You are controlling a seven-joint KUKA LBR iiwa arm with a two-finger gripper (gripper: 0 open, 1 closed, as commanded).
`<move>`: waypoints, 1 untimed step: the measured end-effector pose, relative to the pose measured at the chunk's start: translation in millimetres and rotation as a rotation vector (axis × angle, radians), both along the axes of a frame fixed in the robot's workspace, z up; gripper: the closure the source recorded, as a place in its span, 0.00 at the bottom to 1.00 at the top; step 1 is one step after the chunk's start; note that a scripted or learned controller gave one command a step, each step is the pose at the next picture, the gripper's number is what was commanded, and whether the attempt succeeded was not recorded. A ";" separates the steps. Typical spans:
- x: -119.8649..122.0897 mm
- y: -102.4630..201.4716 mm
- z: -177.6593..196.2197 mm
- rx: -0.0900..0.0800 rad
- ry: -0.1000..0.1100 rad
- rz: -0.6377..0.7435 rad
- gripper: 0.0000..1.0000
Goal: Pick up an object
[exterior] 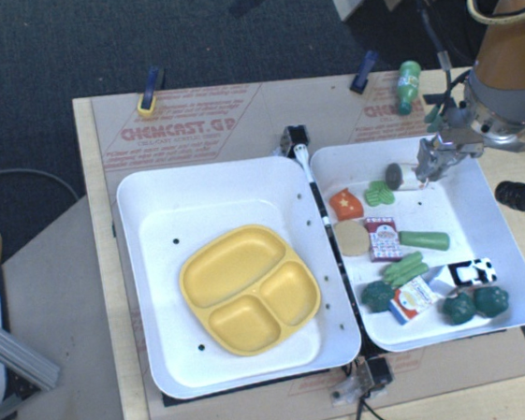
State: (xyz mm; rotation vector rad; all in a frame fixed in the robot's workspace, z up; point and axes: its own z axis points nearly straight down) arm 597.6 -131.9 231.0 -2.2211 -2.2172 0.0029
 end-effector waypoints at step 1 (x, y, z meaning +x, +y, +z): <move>-45.0 11.9 -2.5 0.000 0.001 0.000 1.00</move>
